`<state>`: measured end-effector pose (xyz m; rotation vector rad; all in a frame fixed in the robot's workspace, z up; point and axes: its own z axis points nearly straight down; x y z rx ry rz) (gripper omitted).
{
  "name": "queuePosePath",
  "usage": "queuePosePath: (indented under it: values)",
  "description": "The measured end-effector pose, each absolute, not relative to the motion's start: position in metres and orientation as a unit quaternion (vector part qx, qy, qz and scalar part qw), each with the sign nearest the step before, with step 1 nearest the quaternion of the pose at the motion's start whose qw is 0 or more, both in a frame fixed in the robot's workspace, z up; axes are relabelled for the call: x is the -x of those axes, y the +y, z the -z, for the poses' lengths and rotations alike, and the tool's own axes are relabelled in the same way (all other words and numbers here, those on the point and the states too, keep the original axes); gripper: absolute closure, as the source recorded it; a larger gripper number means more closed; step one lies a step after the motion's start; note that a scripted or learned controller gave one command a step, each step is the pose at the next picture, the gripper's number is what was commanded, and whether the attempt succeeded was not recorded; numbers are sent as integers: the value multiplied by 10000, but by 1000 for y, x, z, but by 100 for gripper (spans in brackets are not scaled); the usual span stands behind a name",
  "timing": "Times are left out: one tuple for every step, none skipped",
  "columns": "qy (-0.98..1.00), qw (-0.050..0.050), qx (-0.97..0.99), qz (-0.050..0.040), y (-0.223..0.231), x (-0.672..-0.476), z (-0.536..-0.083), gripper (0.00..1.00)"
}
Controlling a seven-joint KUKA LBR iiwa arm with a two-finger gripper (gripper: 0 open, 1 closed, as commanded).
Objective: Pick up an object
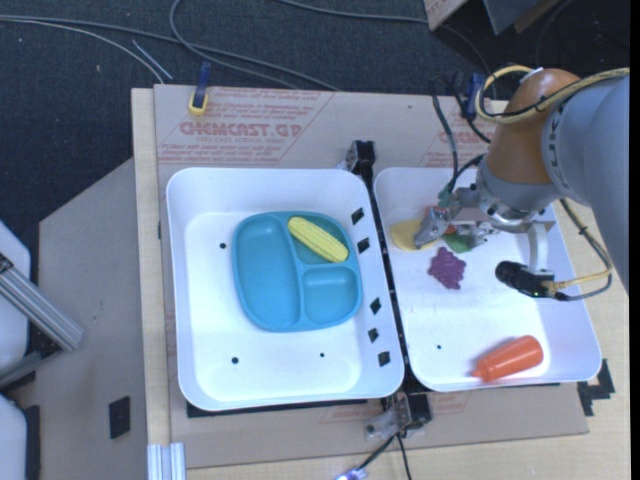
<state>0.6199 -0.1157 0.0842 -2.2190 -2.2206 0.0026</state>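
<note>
My gripper is low over the upper left part of the right bin, reaching in from the right. Directly beneath it lie small green and red pieces, partly hidden by it. A yellow piece lies just left of the gripper. A purple bunch of grapes sits just below it, apart from it. An orange carrot lies near the bin's front edge. In the left bin, a yellow corn cob rests on a blue divided plate.
A black fitting with a yellow cable hangs from the arm over the right bin's right side. The divider with black clips runs between the bins. Cardboard lies under both bins, and cables trail behind.
</note>
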Motion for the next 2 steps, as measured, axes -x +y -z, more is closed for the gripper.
queuePosePath:
  values:
    - [-7072,-9,7070,13,-116,-622,-98,100]
    - [-7077,-23,7065,19,-107,-625,-158,100]
